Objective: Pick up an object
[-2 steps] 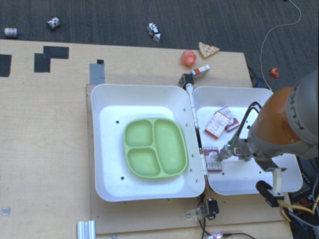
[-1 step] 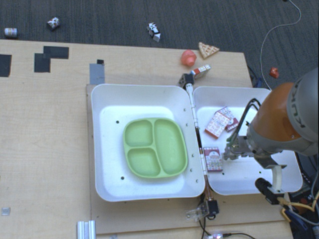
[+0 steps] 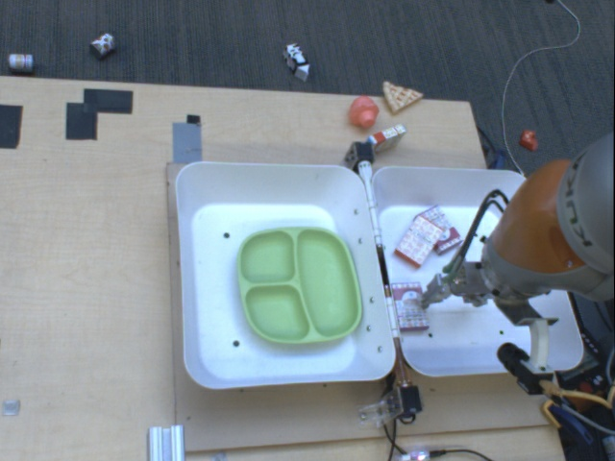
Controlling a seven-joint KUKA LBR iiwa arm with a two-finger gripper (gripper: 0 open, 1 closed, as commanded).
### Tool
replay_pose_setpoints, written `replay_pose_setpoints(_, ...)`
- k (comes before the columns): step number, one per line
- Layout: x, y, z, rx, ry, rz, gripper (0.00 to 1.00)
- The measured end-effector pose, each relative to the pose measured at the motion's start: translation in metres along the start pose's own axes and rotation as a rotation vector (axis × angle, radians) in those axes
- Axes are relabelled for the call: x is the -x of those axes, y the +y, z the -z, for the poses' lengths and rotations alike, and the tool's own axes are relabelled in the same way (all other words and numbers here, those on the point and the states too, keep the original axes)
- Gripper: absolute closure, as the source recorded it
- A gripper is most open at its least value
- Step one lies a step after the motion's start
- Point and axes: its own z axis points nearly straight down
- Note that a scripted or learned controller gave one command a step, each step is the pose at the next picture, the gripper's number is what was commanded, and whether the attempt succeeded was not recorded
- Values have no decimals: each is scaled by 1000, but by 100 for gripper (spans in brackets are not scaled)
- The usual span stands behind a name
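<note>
In the right bin [image 3: 480, 353], a red-and-white patterned packet [image 3: 421, 236] lies near the back, with a small red piece [image 3: 449, 242] touching its right side. A second red-and-white packet [image 3: 407, 306] rests against the bin's left wall. The grey arm with its orange band [image 3: 543, 227] reaches in from the right. My gripper [image 3: 434, 291] hangs low over the bin floor, just right of the second packet's upper edge. I see nothing lifted off the floor.
The left bin [image 3: 207, 257] holds a green three-compartment plate [image 3: 299, 285]. Behind the bins on the bench lie a red ball [image 3: 363, 111], a toy pizza slice [image 3: 402, 95] and a small red-and-white tube [image 3: 388, 136]. Cables run along the right bin's right side.
</note>
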Motion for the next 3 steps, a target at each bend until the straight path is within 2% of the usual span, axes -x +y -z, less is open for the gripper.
replay_pose_setpoints(1, 10, -3, -14, -9, 8, 4, 0)
replay_pose_setpoints(2, 8, 0, -3, -5, 12, 9, 100)
replay_pose_setpoints(3, 10, 0, -2, -4, 9, 7, 0)
